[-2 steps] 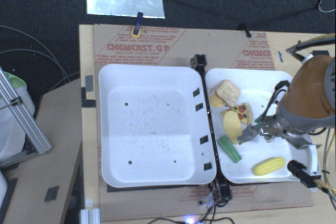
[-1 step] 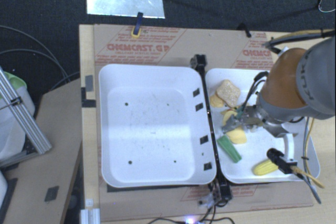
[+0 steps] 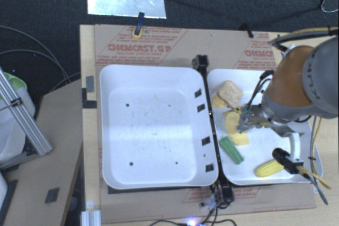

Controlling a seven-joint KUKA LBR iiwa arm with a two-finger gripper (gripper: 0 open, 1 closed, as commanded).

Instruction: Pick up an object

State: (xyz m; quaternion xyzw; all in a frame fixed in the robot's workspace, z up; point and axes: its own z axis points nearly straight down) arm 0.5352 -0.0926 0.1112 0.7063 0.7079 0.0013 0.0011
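Note:
My gripper [image 3: 243,125] hangs low in the right bin [image 3: 249,177], right over a pale yellow piece [image 3: 234,129] near the bin's middle; the wrist hides its tips. A tan sponge-like block [image 3: 231,92] lies at the bin's back left, with a small yellow piece [image 3: 219,101] beside it. A green stick [image 3: 231,150] lies toward the front left. A yellow corn cob [image 3: 268,168] rests at the front of the bin.
The left bin [image 3: 153,124] sits beside the right one, with a black divider with clips [image 3: 207,119] between them. The arm's grey and orange body [image 3: 299,82] covers the right bin's right half.

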